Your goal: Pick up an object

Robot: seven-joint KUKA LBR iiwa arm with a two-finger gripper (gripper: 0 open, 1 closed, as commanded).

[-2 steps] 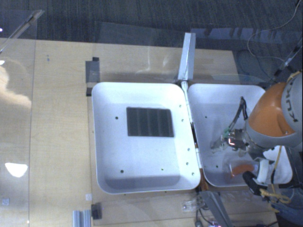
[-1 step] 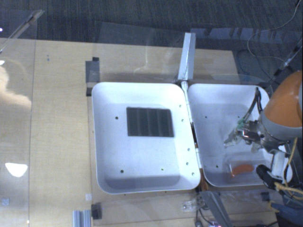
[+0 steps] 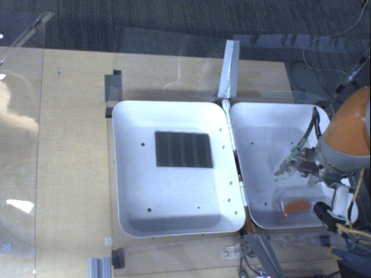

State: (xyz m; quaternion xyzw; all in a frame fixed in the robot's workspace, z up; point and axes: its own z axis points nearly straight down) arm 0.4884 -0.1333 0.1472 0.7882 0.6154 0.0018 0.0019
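Gripper point(image 3: 291, 165) low in right bin point(image 3: 261, 126), grip state unreadable | orange object point(image 3: 297, 207) lying nearby on bin floor, unheld | pick pending

2 white bins point(image 3: 174, 225), dark ribbed pad point(image 3: 183, 150), orange-red object point(image 3: 297, 207)

Wooden desk point(image 3: 69, 155) has two white bins sitting right next to each other, left bin point(image 3: 124, 155) and right bin point(image 3: 255, 126), touching.

two white bins point(image 3: 174, 225), one orange object point(image 3: 297, 207)
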